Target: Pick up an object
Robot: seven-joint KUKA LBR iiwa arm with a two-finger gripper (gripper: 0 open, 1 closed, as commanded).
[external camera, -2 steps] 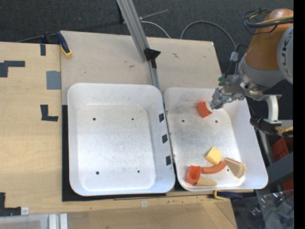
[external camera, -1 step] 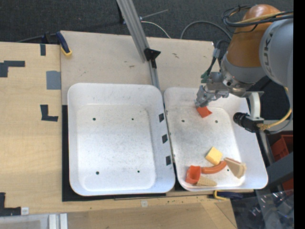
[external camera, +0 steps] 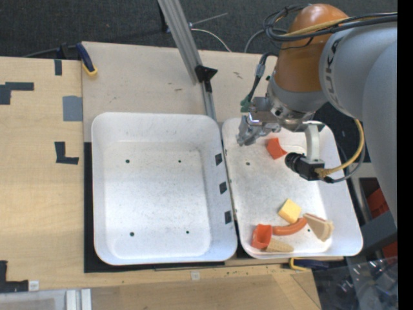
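The arm [external camera: 335,50] leans in from the right, its orange band above the right bin's [external camera: 248,192] far end. The gripper [external camera: 248,134] hangs low at that bin's far left corner, close to the divide between the two bins. Whether it is wide or narrow I cannot tell from here; nothing shows in it.

The things to pick all lie in the right bin. An orange block [external camera: 275,148] sits just beside the gripper, toward the bin's far middle, apart from it. A black cylinder [external camera: 303,165] on the wrist, with a yellow cable, hangs over the bin just right of that block. The rest crowd the near end: a yellow cube [external camera: 290,210], a curved red sausage [external camera: 290,228] just below it, a tan wedge [external camera: 319,227] touching the sausage's right end, a red cup [external camera: 261,236] at the near left, and a pale cone [external camera: 281,245] lying beside the cup along the near rim.

The left bin [external camera: 155,186] stands alongside. A metal pole [external camera: 184,37] slants down from the far side to the far rim between the bins, close to the gripper. A blue-and-yellow clamp [external camera: 87,60] grips the bench's [external camera: 39,108] far left part.
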